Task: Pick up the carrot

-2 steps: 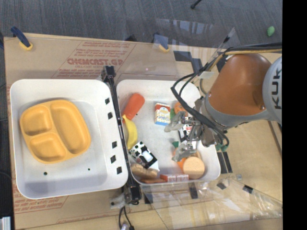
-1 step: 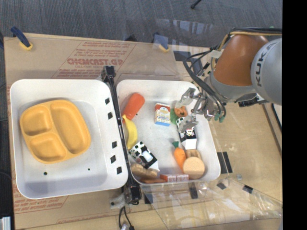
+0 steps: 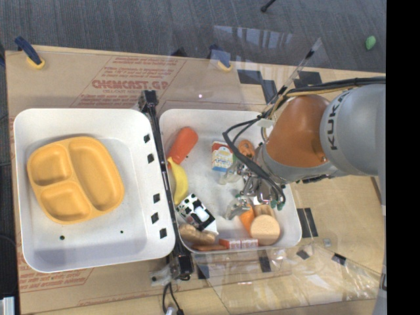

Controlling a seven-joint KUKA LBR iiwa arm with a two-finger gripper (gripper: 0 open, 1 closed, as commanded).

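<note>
Carrot point(image 3: 183, 144) in right bin point(image 3: 197, 118); tray point(image 3: 73, 178) in left bin point(image 3: 26, 126).

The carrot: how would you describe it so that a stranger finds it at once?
Look in the right bin, near its far left corner. The carrot lies tilted just above the yellow banana. It is the long orange stick, unlike the round pieces nearby.

Bright, even overhead light; soft shadows, faint glare, slightly soft focus.

Single fixed camera is sitting above the bench point(image 3: 98, 71), looking down at a slant and taking in both white bins: left bin point(image 3: 79, 248) and right bin point(image 3: 197, 120) side by side. The arm point(image 3: 348, 130) is entering from frame right. Dark floor is showing along the top edge.
</note>
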